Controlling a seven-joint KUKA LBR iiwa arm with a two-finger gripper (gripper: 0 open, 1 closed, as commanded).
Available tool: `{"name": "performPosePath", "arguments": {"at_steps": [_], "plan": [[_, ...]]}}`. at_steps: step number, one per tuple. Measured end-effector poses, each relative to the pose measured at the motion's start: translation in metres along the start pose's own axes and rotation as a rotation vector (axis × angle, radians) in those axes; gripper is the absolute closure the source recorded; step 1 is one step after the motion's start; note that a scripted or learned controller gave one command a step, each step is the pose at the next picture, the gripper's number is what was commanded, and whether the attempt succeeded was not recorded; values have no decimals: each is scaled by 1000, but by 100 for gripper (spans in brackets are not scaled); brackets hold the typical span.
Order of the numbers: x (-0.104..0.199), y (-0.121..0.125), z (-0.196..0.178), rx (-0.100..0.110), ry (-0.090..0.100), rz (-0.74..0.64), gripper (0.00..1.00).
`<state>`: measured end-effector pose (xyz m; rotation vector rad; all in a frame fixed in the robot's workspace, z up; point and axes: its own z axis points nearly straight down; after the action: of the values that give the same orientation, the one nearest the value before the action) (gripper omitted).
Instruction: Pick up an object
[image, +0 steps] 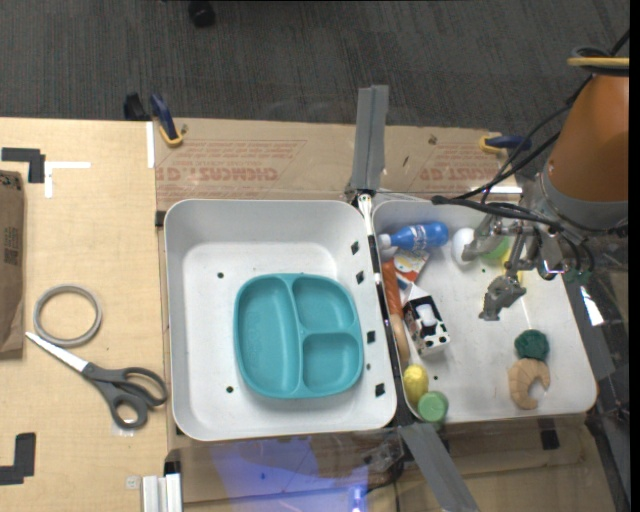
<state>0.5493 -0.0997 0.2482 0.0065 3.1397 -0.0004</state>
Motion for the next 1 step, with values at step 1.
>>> {"name": "performPosePath", "arguments": {"at_steps": [1], "plan": [[-21,-3,114,0,2,-46,0]]}}
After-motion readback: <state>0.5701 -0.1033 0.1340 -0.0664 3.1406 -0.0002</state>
